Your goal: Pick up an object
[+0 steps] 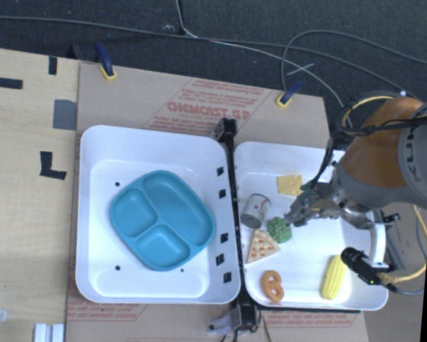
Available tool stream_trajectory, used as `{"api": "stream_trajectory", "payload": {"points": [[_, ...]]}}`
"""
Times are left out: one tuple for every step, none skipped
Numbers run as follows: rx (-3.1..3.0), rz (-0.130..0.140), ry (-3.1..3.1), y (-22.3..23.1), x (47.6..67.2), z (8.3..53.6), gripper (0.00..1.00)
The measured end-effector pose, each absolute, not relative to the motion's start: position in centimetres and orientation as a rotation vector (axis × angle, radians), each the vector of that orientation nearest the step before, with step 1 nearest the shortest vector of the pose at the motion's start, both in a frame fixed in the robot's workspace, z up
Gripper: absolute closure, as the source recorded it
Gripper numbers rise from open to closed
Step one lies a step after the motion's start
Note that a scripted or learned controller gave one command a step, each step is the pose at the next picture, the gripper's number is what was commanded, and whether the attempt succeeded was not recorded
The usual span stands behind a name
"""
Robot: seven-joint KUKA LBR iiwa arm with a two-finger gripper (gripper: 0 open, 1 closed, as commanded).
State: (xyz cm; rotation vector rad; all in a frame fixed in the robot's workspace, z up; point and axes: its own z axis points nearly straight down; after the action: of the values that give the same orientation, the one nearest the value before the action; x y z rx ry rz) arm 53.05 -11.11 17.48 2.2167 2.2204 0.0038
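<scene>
- Camera view puts the hand (297, 214) in the right bin (351, 300), right of the frame's centre, reaching down-left from the grey and orange arm (384, 157).
- Its tip is dark and blurred against the wrist, so I cannot tell how the hand stands or whether anything is in it.
- Just below-left of the tip, touching or nearly so, lies a small green broccoli piece (281, 229); I take it as the likely target.
- By its look it is a light toy: bumpy, probably somewhat soft, and inclined to roll or slide on the smooth white floor. A grip across the middle of its rounded head seems safest.
- Close around it: a grey metal cup (255, 209) lying on its side to the left, a pizza slice (262, 247) just below, a yellow cheese wedge (289, 184) above. This crowding could spoil the grip.
- Farther off in the same bin are a pretzel (272, 285) at the bottom and a corn cob (334, 277) at the lower right.
- The left bin (91, 192) holds a blue divided tray (162, 219), well apart.
- Both bins sit on the worktop (14, 207).
</scene>
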Motion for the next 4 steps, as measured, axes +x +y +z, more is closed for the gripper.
{"api": "stream_trajectory", "payload": {"points": [[2.216,0.004,2.22,-11.3,54.0,23.3,1.0],[2.221,0.0,2.222,-11.3,54.0,24.6,1.0],[2.217,-0.001,2.228,-6.6,54.3,23.2,1.0],[2.216,-0.001,2.23,-0.9,54.3,22.0,1.0]]}}
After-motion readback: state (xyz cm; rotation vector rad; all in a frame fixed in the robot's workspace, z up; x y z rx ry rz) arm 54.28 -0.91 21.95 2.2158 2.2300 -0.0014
